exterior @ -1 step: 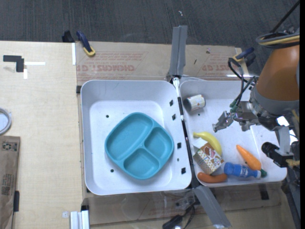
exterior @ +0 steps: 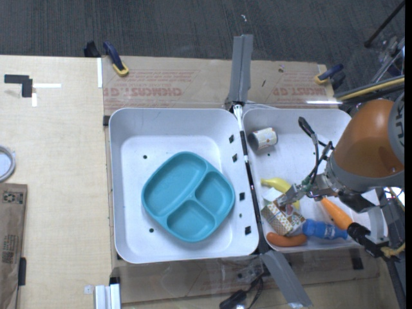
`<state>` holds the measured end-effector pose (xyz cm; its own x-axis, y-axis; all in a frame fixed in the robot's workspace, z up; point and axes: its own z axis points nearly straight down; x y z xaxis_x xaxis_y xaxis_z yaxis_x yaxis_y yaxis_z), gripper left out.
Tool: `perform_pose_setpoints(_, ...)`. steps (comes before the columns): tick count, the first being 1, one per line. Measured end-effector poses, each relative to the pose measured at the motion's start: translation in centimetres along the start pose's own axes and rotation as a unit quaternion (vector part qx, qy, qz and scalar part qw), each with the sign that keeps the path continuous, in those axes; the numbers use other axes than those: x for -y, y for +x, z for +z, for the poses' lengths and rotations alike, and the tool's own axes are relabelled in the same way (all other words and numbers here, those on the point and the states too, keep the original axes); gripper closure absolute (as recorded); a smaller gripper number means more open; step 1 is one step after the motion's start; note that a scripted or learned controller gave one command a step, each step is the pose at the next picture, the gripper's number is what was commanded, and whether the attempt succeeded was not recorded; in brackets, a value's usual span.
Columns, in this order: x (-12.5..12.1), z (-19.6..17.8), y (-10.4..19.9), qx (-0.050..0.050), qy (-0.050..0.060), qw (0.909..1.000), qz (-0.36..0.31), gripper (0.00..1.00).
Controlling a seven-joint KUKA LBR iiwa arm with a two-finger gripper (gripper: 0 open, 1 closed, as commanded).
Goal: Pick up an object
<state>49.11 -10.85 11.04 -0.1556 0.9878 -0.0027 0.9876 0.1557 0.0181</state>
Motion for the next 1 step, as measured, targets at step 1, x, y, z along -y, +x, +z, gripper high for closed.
perform_pose_setpoints(1,-0.26,-1.17,0.08,-0.001,-0.002,1.0000,0.001,1.00)
